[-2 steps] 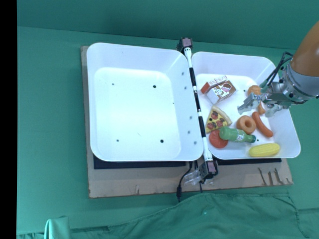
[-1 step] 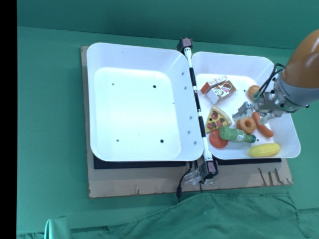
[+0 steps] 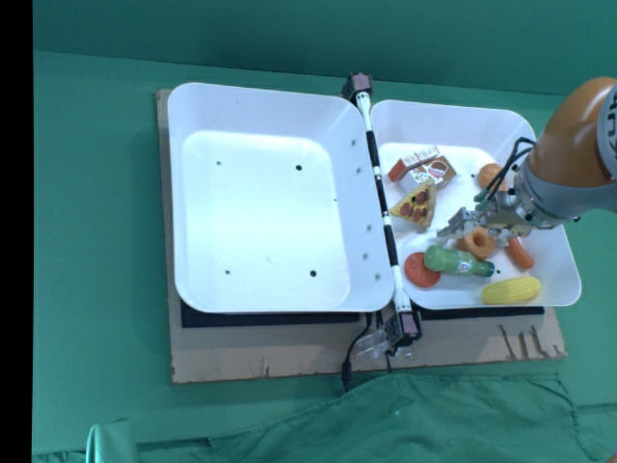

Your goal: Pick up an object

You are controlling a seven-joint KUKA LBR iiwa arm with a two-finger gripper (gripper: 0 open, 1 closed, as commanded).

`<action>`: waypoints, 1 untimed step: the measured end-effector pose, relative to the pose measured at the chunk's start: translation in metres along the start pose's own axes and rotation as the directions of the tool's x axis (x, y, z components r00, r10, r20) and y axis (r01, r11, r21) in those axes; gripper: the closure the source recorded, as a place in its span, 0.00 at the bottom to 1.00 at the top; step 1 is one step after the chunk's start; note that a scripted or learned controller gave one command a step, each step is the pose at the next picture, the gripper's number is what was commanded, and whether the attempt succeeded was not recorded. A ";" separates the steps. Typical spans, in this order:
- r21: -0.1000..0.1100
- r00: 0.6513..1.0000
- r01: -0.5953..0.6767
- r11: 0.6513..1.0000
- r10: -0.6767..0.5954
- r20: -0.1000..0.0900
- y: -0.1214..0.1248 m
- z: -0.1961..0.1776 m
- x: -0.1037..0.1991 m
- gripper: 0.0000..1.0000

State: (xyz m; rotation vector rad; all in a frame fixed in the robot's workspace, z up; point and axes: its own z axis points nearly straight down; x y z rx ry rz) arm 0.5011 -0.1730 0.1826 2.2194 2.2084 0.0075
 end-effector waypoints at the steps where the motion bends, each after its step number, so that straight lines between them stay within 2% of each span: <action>1: -0.011 1.000 -0.003 1.000 0.003 0.005 0.002 -0.015 -0.002 1.00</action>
